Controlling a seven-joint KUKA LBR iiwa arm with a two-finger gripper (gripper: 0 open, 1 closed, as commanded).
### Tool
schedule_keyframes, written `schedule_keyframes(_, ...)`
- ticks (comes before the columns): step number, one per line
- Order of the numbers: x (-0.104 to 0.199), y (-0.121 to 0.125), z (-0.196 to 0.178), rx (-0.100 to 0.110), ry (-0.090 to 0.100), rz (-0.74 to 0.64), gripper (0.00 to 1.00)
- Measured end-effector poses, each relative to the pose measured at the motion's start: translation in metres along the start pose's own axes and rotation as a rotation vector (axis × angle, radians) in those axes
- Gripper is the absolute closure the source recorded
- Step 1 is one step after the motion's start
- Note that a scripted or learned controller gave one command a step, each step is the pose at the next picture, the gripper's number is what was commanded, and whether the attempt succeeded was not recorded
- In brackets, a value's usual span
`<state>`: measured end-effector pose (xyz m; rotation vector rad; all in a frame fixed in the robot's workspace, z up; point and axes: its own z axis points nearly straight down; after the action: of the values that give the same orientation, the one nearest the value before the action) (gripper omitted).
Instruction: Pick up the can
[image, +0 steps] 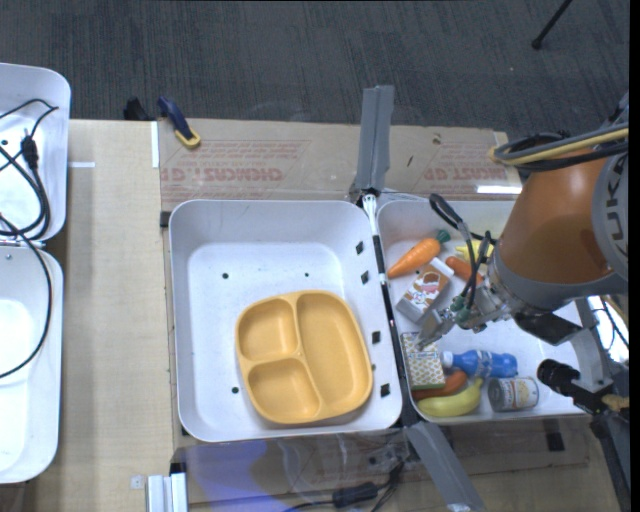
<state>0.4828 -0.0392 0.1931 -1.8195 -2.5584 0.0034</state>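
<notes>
Your gripper (437, 328) hung over the right bin (392, 222), near its left side, just above the small carton (424, 292) and the patterned box (423, 366). Jaw state: couldn't tell, too blurred. The can (514, 393) lay on its side at the bin's front right, beside the blue bottle (482, 362) and banana (450, 402), apart from the gripper. Yellow divided plate (300, 356) sat in the left bin (200, 300).
</notes>
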Motion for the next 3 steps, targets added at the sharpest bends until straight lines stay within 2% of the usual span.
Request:
schedule_keyframes(1, 0.095, 0.036, 0.002, -0.001, -0.001, -0.011, 0.0)
schedule_keyframes(2, 0.194, 0.07, 0.1, -0.003, 0.0, -0.071, 0.0)
schedule_keyframes(3, 0.123, 0.17, 0.091, 0.004, 0.018, 0.059, 0.0)
